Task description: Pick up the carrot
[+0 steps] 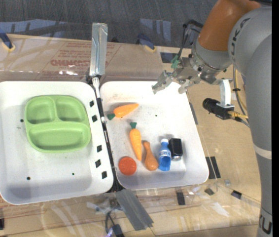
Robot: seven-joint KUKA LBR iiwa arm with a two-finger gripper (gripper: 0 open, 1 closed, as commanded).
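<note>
A moulded green plate is being carried in the left bin. Two tapered, smooth carrots are being held in the right bin: one near its left wall, one mid-floor. The approach is being made; the gripper, fingers spread and empty, is being held over the far edge. A descent is judged next.
</note>
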